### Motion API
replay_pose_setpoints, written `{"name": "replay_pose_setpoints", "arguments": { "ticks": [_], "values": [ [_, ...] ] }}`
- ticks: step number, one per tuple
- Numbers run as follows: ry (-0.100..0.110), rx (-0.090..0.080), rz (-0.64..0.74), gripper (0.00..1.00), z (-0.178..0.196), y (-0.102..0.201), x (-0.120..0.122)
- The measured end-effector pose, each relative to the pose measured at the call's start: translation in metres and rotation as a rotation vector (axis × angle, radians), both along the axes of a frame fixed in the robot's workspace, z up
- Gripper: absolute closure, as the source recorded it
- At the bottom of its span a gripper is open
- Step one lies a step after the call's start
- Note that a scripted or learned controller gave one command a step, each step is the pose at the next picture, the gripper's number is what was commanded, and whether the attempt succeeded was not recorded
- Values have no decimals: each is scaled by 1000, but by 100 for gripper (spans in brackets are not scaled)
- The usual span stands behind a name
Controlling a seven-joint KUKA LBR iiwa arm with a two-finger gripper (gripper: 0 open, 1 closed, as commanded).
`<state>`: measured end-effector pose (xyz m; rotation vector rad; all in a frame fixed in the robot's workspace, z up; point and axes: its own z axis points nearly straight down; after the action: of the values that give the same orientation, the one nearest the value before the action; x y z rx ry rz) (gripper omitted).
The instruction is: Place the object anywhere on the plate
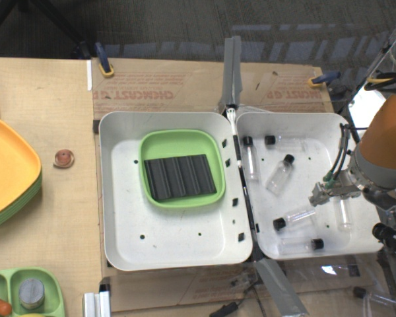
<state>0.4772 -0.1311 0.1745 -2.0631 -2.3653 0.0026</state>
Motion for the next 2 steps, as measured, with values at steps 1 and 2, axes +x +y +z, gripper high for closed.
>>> {"name": "replay_pose_setpoints", "arguments": {
  "ticks": [1, 2],
  "values": [
    [-4, -1, 185, 100, 49, 35, 1],
    [-1, 1, 413, 100, 0, 25, 0]
  ]
}}
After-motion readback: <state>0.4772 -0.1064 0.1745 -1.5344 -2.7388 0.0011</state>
